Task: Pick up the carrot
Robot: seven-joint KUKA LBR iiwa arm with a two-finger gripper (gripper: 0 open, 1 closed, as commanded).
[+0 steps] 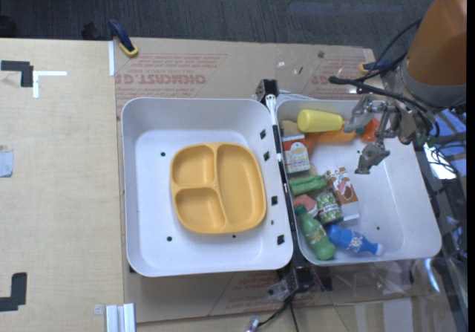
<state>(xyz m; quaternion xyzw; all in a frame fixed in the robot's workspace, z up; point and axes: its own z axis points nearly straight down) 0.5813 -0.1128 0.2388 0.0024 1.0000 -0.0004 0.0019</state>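
Observation:
The orange carrot point(338, 136) lies in the back half of the right bin point(404, 212), just below a yellow corn-like toy point(320, 120). Its right end reaches under my gripper point(368, 134), which hangs over the bin's back right part at the carrot's tip. The grey arm with its orange band point(441, 33) comes in from the upper right. The gripper's metal parts hide the carrot's tip, so contact cannot be judged.
The left bin point(141, 174) holds a yellow divided plate point(217, 188). Along the right bin's left side lie a juice carton point(296, 156), green vegetables point(308, 183), a can point(329, 208), a green bottle point(315, 238) and a blue bottle point(355, 241).

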